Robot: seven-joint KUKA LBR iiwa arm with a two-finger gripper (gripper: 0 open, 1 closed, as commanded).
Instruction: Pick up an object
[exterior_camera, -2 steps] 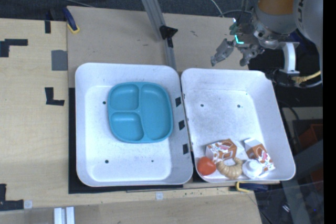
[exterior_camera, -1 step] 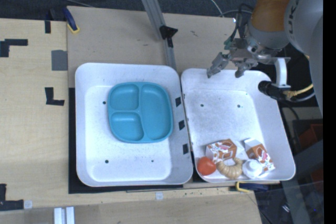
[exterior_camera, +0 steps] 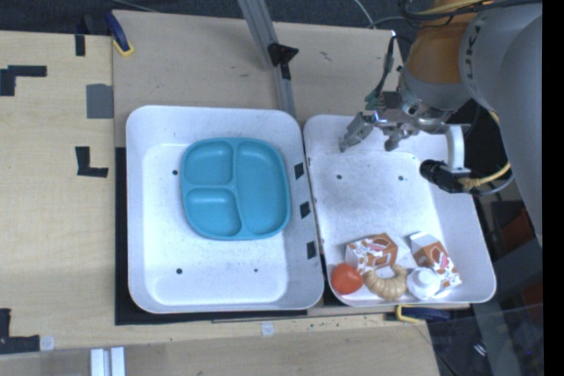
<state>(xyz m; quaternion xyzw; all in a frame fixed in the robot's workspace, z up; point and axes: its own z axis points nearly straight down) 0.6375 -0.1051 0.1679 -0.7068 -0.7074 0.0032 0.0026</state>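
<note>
turquoise tray (exterior_camera: 235, 188), white bins (exterior_camera: 150, 189), orange-red ball (exterior_camera: 346, 279)

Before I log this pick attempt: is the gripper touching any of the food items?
Apart. The camera view shows the gripper at the right bin's far end, with bare white floor between it and the food items clustered along the near edge.

The left bin (exterior_camera: 145, 216) serves as the landmark and holds a blue three-compartment tray (exterior_camera: 235, 188), lying flat in its upper middle. A grey metal pole (exterior_camera: 256, 9) runs at a slant from the top edge of the view down to the bin's upper right corner, with a black clamp (exterior_camera: 282, 54) on it just above that corner. Left of the bin, black tape marks (exterior_camera: 86, 163) and a grey patch (exterior_camera: 100, 99) lie on the wooden bench (exterior_camera: 53, 233), and a blue-and-yellow clip (exterior_camera: 119, 34) sits beyond the bin's upper left corner.
</note>
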